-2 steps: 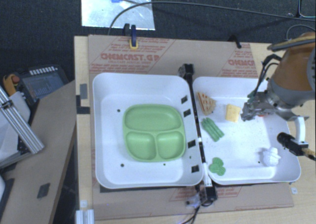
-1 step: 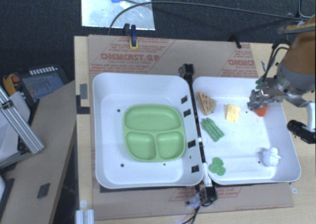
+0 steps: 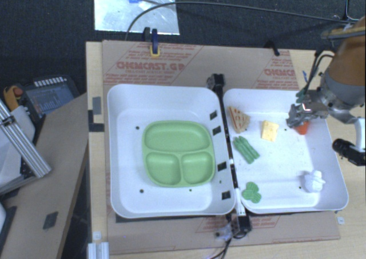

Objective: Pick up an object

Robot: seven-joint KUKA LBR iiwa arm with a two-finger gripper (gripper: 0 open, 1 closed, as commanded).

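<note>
My gripper (image 3: 298, 116) hangs over the far right part of the right bin (image 3: 334, 163). A small orange-red object (image 3: 302, 128) shows just below the gripper's tip, touching or nearly touching it; I cannot tell whether it is held. Also in this bin are a yellow cheese-like block (image 3: 269, 131), a brown toast wedge (image 3: 239, 119), a bundle of green beans (image 3: 246, 150), a flat green leafy piece (image 3: 251, 192) and a small white object (image 3: 313, 182).
The left bin (image 3: 123, 138) holds a green divided plate (image 3: 176, 153). A black divider with clips (image 3: 226, 138) runs between the bins. The grey and orange arm (image 3: 347, 72) comes in from the right, with a black part (image 3: 349, 151) beside the right bin's rim.
</note>
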